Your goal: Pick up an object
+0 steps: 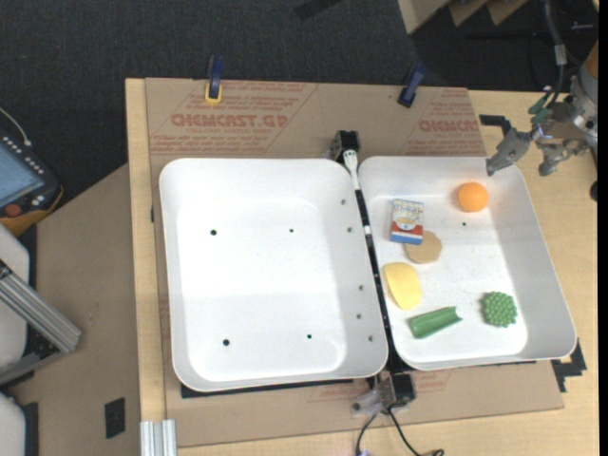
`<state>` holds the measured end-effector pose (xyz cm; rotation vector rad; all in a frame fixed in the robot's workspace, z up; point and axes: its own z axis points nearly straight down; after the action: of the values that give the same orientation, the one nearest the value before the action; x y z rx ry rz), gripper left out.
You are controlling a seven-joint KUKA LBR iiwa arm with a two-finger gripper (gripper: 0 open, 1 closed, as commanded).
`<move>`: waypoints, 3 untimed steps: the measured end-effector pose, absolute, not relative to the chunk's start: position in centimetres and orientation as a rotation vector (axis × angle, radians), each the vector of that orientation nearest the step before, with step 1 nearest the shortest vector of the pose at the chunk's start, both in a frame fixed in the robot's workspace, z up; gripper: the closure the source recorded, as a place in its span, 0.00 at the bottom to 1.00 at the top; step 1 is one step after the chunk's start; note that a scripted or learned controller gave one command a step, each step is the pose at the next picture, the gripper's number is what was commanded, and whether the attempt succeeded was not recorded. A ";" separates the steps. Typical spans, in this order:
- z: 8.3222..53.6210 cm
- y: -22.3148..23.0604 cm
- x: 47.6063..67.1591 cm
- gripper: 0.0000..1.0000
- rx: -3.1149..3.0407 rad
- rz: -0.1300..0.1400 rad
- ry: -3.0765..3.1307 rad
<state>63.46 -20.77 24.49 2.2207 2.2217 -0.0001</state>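
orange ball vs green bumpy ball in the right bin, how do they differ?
The orange ball is smooth; the green bumpy ball is knobbly. The orange ball sits near the bin's far edge, closest to the gripper; the green bumpy ball lies near the front edge, beside the green pepper. Both are round, similar in size, and lie untouched.

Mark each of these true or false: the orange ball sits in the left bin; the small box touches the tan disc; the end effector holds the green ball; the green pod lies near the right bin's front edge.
1. The orange ball sits in the left bin. False: it is in the right bin.
2. The small box touches the tan disc. True.
3. The end effector holds the green ball. False: the ball lies on the bin floor, far from it.
4. The green pod lies near the right bin's front edge. True.
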 end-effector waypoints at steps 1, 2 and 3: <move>53.9 -18.2 61.5 0.00 2.203 0.016 2.210; 53.9 -18.3 61.6 1.00 2.213 0.002 2.216; 55.0 -18.3 61.6 1.00 2.208 0.004 2.212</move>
<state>61.61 -18.28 54.98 2.2083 2.2124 0.0040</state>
